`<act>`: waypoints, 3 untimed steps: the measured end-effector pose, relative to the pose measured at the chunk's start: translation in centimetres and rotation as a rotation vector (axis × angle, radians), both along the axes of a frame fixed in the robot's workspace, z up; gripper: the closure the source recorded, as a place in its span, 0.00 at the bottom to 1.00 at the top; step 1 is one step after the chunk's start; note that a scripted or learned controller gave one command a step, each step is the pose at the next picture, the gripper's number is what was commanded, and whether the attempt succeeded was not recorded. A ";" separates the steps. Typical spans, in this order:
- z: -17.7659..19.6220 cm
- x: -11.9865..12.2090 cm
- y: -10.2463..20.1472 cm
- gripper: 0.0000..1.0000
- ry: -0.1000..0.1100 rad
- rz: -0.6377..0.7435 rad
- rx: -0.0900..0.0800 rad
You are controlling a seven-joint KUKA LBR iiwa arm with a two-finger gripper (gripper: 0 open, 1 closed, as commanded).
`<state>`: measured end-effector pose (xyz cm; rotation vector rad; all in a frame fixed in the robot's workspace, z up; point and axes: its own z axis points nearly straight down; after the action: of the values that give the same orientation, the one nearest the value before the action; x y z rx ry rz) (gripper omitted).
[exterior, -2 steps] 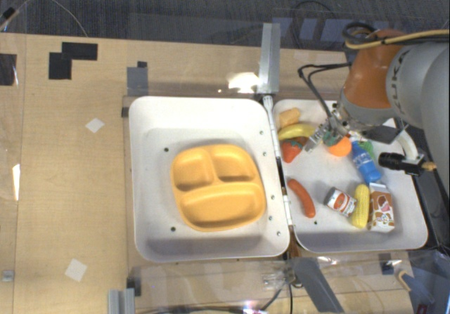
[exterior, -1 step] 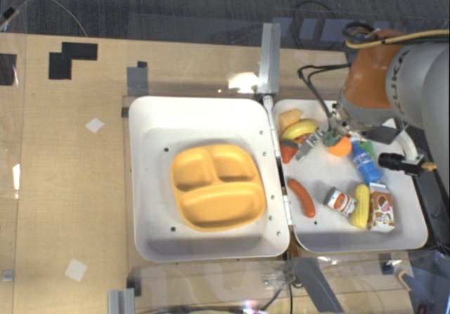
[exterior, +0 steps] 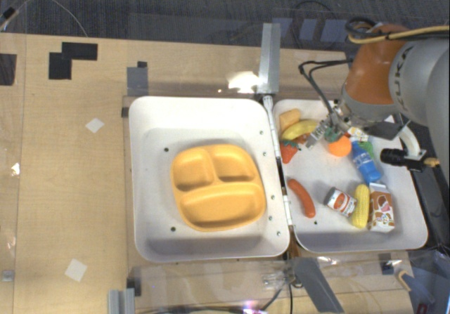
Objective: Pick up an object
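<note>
Here, at the near edge of the right bin (exterior: pixel 415 232), 3 toys sit together: a small can (exterior: pixel 339 201), a corn cob (exterior: pixel 361 206) with its long axis running front to back, and a juice carton (exterior: pixel 381 210), while a sausage (exterior: pixel 301 197) lies slantwise just to their left. In the left bin (exterior: pixel 140 186), a yellow divided tray (exterior: pixel 218 185) sits alone. Farther back in the right bin, a blue bottle (exterior: pixel 364 161) points toward the far wall, touching an orange ball (exterior: pixel 340 147). Beyond them the gripper (exterior: pixel 330 127) of the grey-and-orange arm (exterior: pixel 394 84) hangs low over the far left corner; whether it is open or closed cannot be told, and nothing is visibly held. The likeliest target, a banana (exterior: pixel 299 129), lies just to the gripper's left, its long axis running left to right, roughly in line with the approach, with a red piece (exterior: pixel 288 152) near it.
</note>
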<state>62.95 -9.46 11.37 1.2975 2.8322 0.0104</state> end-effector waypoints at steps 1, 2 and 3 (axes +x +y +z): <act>0.0 0.0 0.0 0.00 0.000 -0.001 0.000; -2.6 2.2 -0.1 0.00 0.028 -0.210 -0.002; -2.8 3.3 -9.0 0.00 0.040 -0.494 0.011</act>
<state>66.25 -18.51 8.56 1.9759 2.4600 -0.0102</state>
